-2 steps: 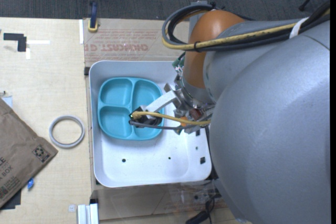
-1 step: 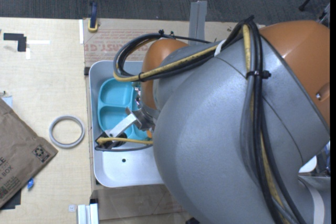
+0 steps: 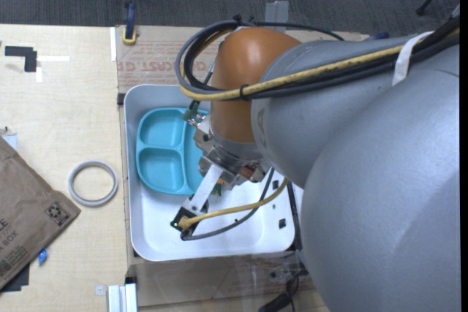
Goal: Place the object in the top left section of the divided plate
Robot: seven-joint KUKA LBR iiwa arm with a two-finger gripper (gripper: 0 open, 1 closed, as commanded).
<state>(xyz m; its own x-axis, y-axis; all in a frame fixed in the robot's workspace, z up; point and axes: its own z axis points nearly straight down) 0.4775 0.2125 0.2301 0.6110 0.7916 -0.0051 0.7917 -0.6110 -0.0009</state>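
Claw (image 3: 221,166) hangs at the right edge of the blue divided plate (image 3: 164,150) in the white bin (image 3: 132,186). The wrist covers it, so I cannot tell its state. The plate's top left section looks bare, so I judge the placing is not yet done.

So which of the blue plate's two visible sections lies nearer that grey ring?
The lower section, at the plate's bottom left; the upper one sits farther from the ring.
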